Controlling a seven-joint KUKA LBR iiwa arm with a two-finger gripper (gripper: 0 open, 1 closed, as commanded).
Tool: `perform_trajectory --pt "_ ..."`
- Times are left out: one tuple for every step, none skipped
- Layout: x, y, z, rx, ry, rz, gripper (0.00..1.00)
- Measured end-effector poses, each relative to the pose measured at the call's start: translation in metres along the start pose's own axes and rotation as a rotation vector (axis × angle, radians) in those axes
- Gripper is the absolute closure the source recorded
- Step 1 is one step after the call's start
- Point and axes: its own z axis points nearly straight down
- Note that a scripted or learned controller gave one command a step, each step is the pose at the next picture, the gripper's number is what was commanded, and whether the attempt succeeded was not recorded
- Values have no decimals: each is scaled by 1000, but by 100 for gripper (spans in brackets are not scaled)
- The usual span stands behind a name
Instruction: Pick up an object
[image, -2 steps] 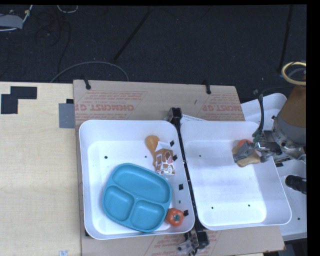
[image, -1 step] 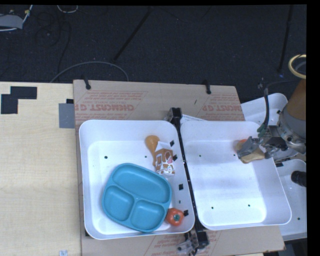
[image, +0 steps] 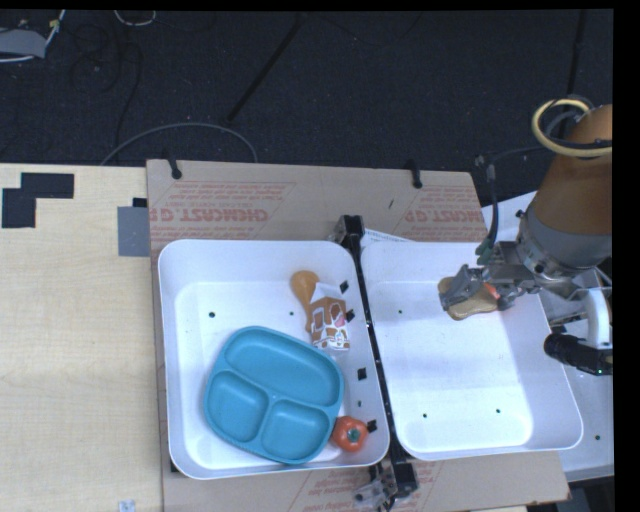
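Camera view: grey fingers (image: 470, 297) grip a tan, rounded object (image: 478, 303).

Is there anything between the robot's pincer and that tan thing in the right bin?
Nothing visible stands between them. The pincer is already right at the tan object in the right bin. The blue tray lies in the left bin, out of the way.

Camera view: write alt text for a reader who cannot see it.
A grey robot arm's claw grips a tan object over the right white bin. The left bin holds a blue divided plate, a small tomato, a carton and a wooden spoon.
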Motion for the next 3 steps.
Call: perform_trajectory --pt "59 20 4 1 0 0 100" --pt "107 28 20 4 -1 3 100" --pt "159 38 11 2 0 1 100"
